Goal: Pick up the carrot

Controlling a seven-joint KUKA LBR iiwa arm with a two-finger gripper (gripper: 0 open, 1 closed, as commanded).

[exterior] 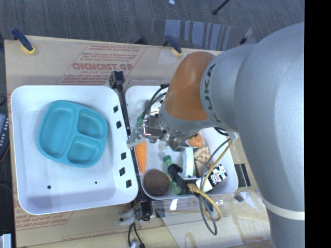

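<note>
An orange carrot lies in the right white bin, close along its left wall, its long axis running top to bottom of the frame, narrowing toward the bottom. The tool sits directly above the carrot's upper end; its state cannot be told. A blue divided plate rests in the left bin.

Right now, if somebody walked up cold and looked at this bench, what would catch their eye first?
First the big grey arm with its orange band, reaching in from the right and covering much of the right bin. Next the blue divided plate, alone in the left bin. Then the carrot, lying along the right bin's left wall just below the gripper, beside a brown round thing.
</note>
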